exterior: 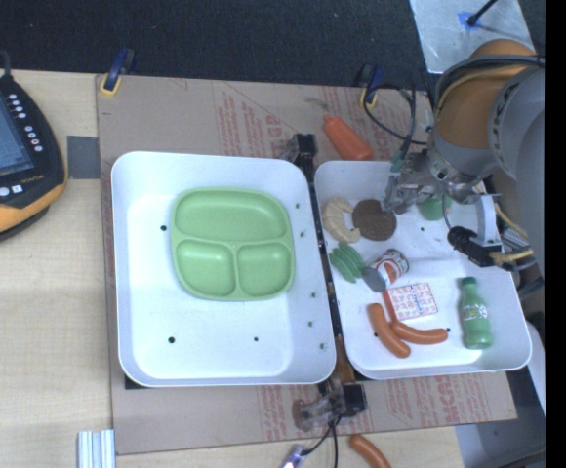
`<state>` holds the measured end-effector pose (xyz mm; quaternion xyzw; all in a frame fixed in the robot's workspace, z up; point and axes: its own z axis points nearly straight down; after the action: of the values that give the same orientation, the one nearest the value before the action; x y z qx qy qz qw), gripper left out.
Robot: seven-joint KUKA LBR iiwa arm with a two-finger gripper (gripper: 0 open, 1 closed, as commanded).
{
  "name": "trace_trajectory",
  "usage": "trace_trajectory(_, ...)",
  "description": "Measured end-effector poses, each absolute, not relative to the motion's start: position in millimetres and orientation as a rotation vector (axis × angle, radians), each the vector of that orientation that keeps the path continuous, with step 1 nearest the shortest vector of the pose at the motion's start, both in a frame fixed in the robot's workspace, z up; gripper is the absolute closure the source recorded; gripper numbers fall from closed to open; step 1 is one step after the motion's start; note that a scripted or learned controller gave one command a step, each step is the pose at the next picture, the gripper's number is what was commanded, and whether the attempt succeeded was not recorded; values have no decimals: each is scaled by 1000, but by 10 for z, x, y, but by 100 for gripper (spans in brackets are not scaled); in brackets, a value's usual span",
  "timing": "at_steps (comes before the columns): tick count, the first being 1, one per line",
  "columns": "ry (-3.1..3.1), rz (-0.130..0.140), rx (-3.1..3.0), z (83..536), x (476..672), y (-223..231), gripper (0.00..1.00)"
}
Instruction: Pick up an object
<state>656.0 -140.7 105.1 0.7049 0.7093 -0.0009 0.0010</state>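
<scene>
The right bin point(517, 351) holds several small items: a beige ring-shaped bun point(339, 218), a brown round disc point(374, 221), a green leafy piece point(346, 259), a small red and white can point(392, 264), a red-patterned card point(413, 302), two sausages point(405, 334) and a green bottle point(474, 312). My gripper point(403, 191) hangs low over the back of this bin, just right of and behind the brown disc. A small green item point(430, 204) lies right beside it. Nothing is visibly held.
The left bin point(137, 359) holds a green divided plate point(232, 242). An orange carrot point(346, 138) lies on the cardboard behind the bins and another sausage point(371, 449) in front. A teach pendant point(10, 159) rests far left. Cables and a black part point(470, 247) hang off the arm over the right bin.
</scene>
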Motion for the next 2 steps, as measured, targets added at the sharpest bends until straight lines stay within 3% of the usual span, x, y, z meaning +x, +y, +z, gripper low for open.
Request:
trace_trajectory(1, 2228, -6, 2218, 1334, 5930, -1216, 100)
trace_trajectory(2, 2227, -6, 2219, 1332, 5929, -1216, 0)
